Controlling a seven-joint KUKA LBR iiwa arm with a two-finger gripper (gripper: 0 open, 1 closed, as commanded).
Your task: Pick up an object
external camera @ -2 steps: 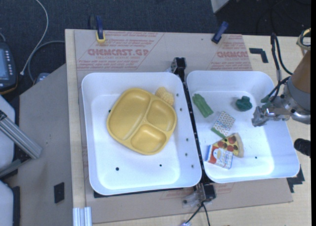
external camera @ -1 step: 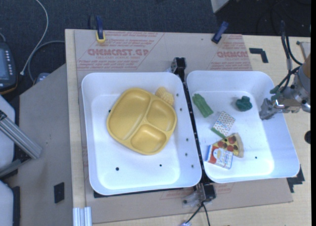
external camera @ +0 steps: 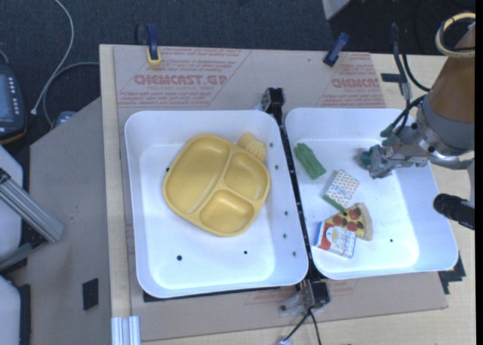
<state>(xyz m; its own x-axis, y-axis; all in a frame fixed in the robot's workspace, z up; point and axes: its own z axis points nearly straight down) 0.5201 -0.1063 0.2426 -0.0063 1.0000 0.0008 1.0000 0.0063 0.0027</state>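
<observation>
White plastic bins sat side by side on a brown cardboard-covered bench (external camera: 226,72) in the camera view, the left bin (external camera: 151,260) and the right bin (external camera: 423,253) meeting along a dark seam fastened by black clips at its far and near ends.

A yellow divided plate (external camera: 215,185) lay tilted in the middle of the left bin, with a small yellow corn-like piece (external camera: 253,146) touching its far right rim.

The right bin held the loose objects. A green oblong piece (external camera: 309,160) lay near the bin's far left corner. Nearer the camera and slightly to the right was a small speckled white box (external camera: 342,186), its near left edge over something green. Just nearer still, a toy pizza slice (external camera: 353,221) lay touching a small red, white and blue packet (external camera: 336,238).

The arm (external camera: 453,102), grey with an orange band, reached in from the right over the far right part of this bin. Its gripper (external camera: 375,161) hung low at that spot, well apart from the box and the pizza slice. The fingers pointed left, and something small and dark teal showed at their tips; whether they were spread, narrowed or clamped on that piece could not be told.

Blue and yellow clamps pinned the cardboard along the far edge.
</observation>
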